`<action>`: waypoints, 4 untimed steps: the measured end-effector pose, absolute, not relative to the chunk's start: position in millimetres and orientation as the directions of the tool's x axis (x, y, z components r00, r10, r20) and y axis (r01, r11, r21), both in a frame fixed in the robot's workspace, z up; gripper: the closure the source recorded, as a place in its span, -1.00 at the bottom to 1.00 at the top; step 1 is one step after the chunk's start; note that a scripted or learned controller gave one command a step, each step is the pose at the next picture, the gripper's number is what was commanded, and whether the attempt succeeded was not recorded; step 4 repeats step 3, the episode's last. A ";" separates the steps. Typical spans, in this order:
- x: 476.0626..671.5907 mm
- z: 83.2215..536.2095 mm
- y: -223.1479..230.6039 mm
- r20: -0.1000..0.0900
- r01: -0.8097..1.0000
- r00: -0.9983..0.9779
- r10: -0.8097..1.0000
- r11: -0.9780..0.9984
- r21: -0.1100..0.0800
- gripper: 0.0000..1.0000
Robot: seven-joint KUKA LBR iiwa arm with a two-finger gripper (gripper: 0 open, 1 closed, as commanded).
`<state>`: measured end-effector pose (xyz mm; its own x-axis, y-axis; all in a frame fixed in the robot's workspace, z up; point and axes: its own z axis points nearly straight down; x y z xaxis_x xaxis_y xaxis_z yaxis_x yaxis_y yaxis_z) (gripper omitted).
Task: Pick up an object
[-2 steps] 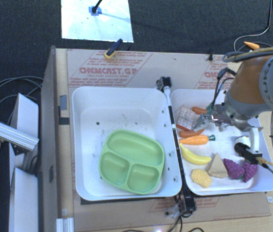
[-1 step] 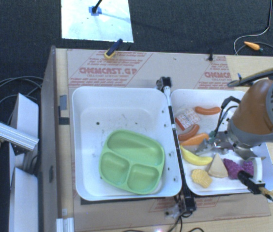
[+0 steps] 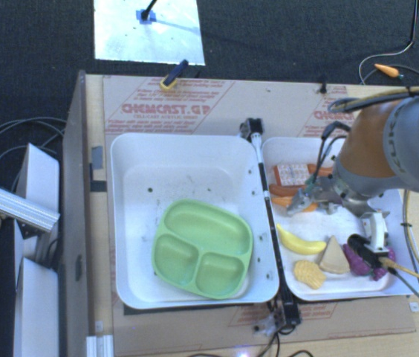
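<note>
We log 1 gripper (image 3: 299, 203), finger state we cannot tell, low in the right bin (image 3: 388, 292) over an orange carrot (image 3: 282, 196), near 1 banana (image 3: 301, 242).

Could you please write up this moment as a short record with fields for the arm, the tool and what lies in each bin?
arm: grey arm reaches in from the right over the right bin
tool: tool low near the carrot
left bin: green divided plate
right bin: orange box, carrot, banana, bread slice, waffle, purple grapes
</note>
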<state>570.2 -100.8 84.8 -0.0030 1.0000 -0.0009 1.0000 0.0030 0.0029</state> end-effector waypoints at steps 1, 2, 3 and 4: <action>630.2 85.0 -125.6 -0.001 1.000 -0.004 1.000 0.004 0.003 -1.00; 629.2 94.3 -125.2 0.000 1.000 -0.008 1.000 0.008 -0.003 1.00; 594.6 185.4 -56.1 0.001 1.000 -0.005 1.000 0.005 0.004 1.00; 594.6 185.4 -56.1 0.001 1.000 -0.005 1.000 0.005 0.004 1.00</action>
